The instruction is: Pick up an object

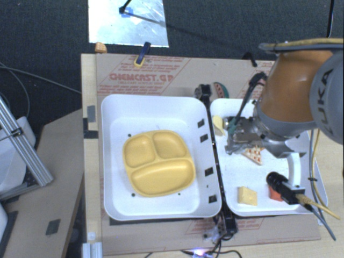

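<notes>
Two shallow white bins are sitting side by side on the cardboard-covered tabletop (161,75). The left bin (115,200) is holding a yellow divided plate (158,162), which is lying flat and taking up most of the floor. The right bin (231,183) is carrying the small toy foods. A pale yellow piece (217,124) is resting against its left wall, a cheese block (247,195) is lying near the front, and a toy pizza slice (253,155) is lying around the middle.

These pieces are lying well apart from one another, which is probably leaving room to close on one without catching a neighbour. The arm (301,90) is reaching in from the right and hanging low over the right bin. Its fingers (235,140) are pointing down just beside the toy pizza slice, on the slice's left.

The slanted view is not showing whether they are open or closed, or whether they are touching the slice, so I cannot tell. Nothing is showing plainly between them. The slice is the nearest thing, so it is looking like the target, and it is lying on the bin floor, so the pick is looking not yet done. It is thin and flat, so a grip that is slightly off to one side is likely to slide past it
</notes>
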Available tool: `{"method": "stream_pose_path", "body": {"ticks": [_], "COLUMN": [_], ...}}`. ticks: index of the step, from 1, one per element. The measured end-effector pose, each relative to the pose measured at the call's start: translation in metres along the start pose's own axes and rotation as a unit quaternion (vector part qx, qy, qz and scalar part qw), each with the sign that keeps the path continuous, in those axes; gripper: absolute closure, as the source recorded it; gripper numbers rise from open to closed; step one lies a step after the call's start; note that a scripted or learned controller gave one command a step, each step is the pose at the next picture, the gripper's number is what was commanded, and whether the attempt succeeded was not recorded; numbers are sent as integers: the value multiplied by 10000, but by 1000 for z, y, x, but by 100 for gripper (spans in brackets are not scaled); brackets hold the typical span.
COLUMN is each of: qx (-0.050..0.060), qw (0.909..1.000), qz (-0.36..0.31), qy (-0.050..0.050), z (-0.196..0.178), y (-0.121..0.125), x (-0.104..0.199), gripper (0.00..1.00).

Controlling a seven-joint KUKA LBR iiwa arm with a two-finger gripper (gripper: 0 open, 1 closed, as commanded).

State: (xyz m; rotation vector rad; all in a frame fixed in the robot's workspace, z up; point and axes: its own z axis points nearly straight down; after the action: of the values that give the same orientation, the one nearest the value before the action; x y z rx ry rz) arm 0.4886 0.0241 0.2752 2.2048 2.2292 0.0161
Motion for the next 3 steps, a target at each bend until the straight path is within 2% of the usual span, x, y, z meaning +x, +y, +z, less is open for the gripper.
{"method": "stream_pose_path", "body": {"ticks": [1, 2, 3], "qx": [73, 54, -45], "qw": [10000, 10000, 10000], "qz": [17, 35, 3], "qy": [-8, -12, 20], "z": [54, 51, -156], "y": [-3, -2, 2], "x": [35, 33, 80], "gripper": [100, 0, 0]}}
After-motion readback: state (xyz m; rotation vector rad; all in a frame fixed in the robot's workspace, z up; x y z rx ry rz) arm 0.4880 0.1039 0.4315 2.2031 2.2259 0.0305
